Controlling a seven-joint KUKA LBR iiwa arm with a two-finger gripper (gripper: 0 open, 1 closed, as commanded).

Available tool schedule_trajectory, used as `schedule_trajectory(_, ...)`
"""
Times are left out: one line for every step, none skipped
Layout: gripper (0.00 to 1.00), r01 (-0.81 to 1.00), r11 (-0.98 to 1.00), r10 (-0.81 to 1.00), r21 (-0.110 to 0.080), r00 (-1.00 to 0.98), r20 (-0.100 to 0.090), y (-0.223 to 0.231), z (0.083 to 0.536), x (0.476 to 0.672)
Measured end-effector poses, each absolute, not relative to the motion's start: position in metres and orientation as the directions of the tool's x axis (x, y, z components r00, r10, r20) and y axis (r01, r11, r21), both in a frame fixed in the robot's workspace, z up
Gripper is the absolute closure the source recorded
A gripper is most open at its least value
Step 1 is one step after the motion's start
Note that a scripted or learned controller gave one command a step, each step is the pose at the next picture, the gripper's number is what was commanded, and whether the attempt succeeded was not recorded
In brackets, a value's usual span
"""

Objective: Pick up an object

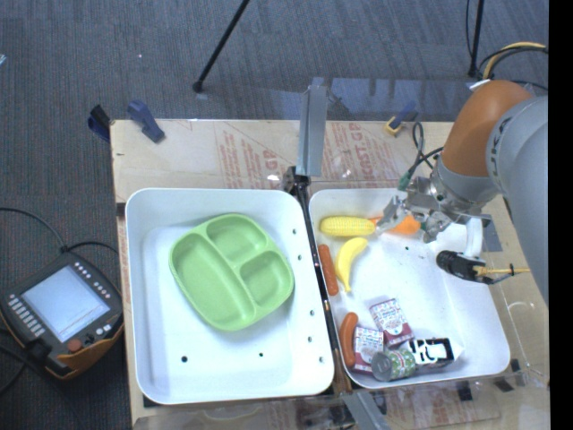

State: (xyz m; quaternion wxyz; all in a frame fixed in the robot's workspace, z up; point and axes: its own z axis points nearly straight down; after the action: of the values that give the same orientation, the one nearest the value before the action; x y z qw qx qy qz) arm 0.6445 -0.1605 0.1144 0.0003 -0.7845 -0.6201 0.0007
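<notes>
Your arm comes in from the right, grey links bent over with the orange band riding just above the wrist. From there the wrist angles down and to the left, and the gripper sits at its low end, fingers pointing left, something orange just beside the tips; whether they're spread or closed, you can't tell.

We see the gripper low at the right bin's far edge, beside an orange carrot and corn cob. A green divided plate lies in the left bin.
</notes>
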Motion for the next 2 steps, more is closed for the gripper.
schedule_trajectory(0.00, 0.969, -0.246, 0.969, -0.005, 0.246, -0.001, -0.1555, 0.0865, 0.6431)
schedule_trajectory(1.00, 0.970, -0.243, 0.970, -0.006, 0.243, -0.001, -0.1557, 0.0964, 0.6433)
